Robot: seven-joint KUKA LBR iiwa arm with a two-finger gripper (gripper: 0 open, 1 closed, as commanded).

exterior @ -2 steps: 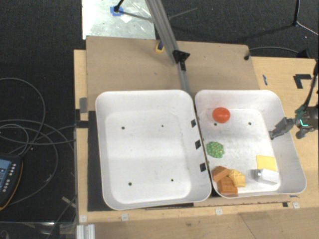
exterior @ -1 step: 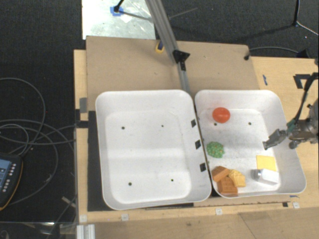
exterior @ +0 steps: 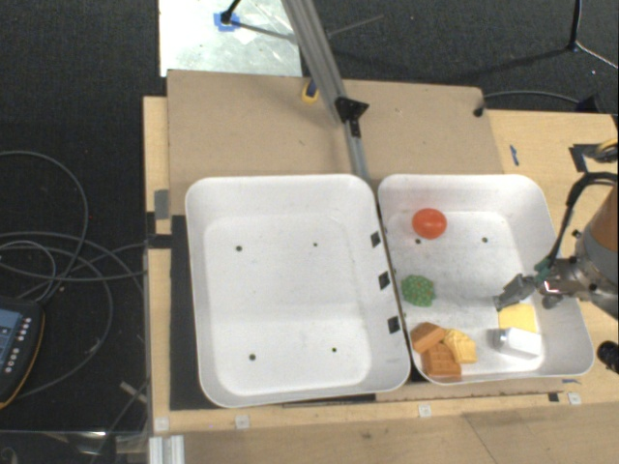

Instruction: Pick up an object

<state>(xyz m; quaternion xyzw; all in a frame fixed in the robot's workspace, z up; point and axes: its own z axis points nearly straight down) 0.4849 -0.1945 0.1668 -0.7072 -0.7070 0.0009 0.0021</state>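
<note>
Objects for picking all lay in the right bin (exterior: 527,193), while the left bin (exterior: 208,259) beside it held none. Going from left to right on the counter (exterior: 426,124), the first thing past the wall between the bins was a small green lump (exterior: 418,290), close to that wall. Below it, in the near corner, sat an orange block (exterior: 435,349) with a yellow piece (exterior: 461,345) touching its right side. Higher up, well apart from the rest, was a round red-orange ball (exterior: 429,223). Further right lay a flat yellow block (exterior: 518,317), and just under it a small white and grey thing (exterior: 514,340); what that was could not be made out. The arm (exterior: 592,259) came in from the right edge, and its gripper (exterior: 530,288) was low over the right side of the bin, pointing left. Nothing could be seen between its tips, and whether they were apart or together could not be told. The yellow block was the nearest thing to the gripper, lying just below it and nearly touching. Its long side seemed to run left to right, with a slight slant. So the next move was probably a short drop down toward the near edge, not a long reach. The green lump and the ball lay much further to the left.
</note>
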